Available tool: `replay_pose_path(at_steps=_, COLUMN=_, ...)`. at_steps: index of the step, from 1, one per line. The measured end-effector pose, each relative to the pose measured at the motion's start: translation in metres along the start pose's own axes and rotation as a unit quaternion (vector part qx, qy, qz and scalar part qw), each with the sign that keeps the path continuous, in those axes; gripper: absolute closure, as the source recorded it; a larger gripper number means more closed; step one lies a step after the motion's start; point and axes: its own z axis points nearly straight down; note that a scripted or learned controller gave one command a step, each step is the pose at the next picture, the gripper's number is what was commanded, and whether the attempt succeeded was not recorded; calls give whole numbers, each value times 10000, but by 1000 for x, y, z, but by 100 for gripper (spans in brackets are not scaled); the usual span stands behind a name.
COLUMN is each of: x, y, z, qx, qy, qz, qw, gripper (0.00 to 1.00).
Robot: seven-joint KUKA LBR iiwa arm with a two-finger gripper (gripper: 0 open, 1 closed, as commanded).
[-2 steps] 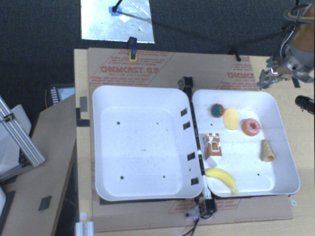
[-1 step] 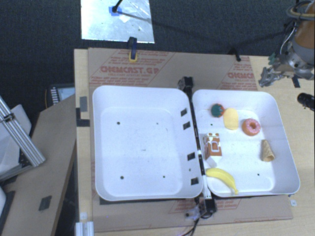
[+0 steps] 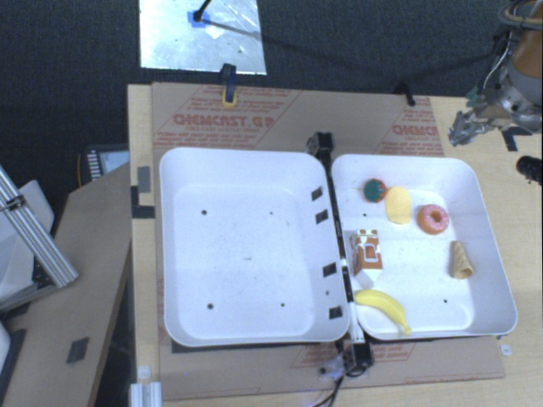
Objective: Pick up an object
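Much cut off at the right edge: arm (image 3: 524, 49) seen only in part, with gripper (image 3: 468, 125) hanging beyond the far right corner of the bins, above the brown board (image 3: 254, 113) and clear of everything. Too small and blurred to tell whether fingers are spread or closed; nothing seen between them. Two white bins side by side, touching along a middle seam with black clips. Left bin (image 3: 246, 244) with bare floor, marked only by a few dark dots. Right bin (image 3: 484, 253) holding six things, one of each. Green ball (image 3: 374, 190) at the far side, with a reddish patch hard to make out. Yellow lemon (image 3: 397, 205) just beside it, to the right and nearer. Pink doughnut (image 3: 433, 219) further right, close to the lemon. Tan cone (image 3: 460, 259) near the right wall, tip pointing far. Small brown and white box (image 3: 366, 252) against the left wall, print unreadable. Yellow banana (image 3: 384, 309) in the near left corner, curved, well apart from the cone. One shiny metal sheet (image 3: 202, 24) lying on dark carpet beyond the bench.
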Motion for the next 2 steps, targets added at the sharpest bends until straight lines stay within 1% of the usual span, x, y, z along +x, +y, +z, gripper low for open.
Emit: replay_pose_path(at_steps=2, x=-1, y=3, z=-23, qx=-43, qy=-13, qz=-17, qw=10000, gripper=100)
